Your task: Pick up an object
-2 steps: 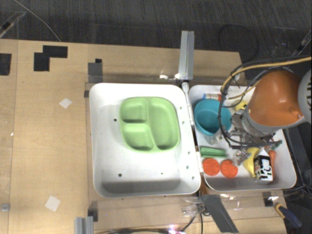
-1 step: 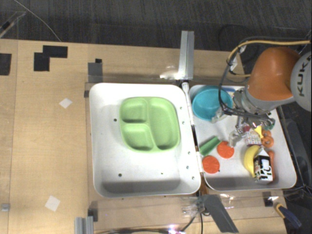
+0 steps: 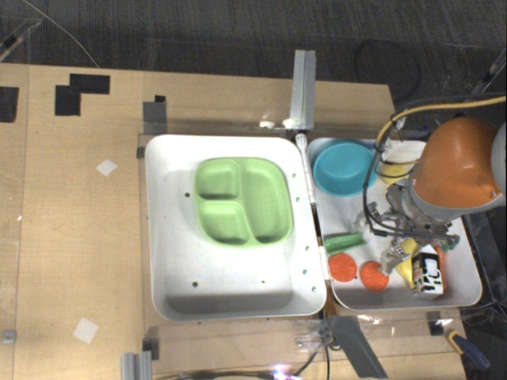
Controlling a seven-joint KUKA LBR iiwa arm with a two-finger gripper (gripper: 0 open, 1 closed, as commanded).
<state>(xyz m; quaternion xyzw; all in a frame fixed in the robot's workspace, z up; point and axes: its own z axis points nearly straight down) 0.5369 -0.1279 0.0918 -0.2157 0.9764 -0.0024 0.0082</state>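
Observation:
The right bin [image 3: 467,291] holds a blue bowl [image 3: 343,169] at its far end, a green stick-shaped object [image 3: 344,242], two orange round pieces [image 3: 342,267] [image 3: 374,275] and a yellow object [image 3: 405,261] beside a black-and-white item [image 3: 428,274]. My gripper [image 3: 394,256] hangs low over the near part of this bin, just above the right orange piece and next to the yellow object. The arm's orange band [image 3: 459,165] covers the bin's right side.
The left bin [image 3: 170,236] holds a green divided tray [image 3: 242,200]. A metal post [image 3: 303,89] stands between the bins at the back. Cables run across the bench's right side near the arm.

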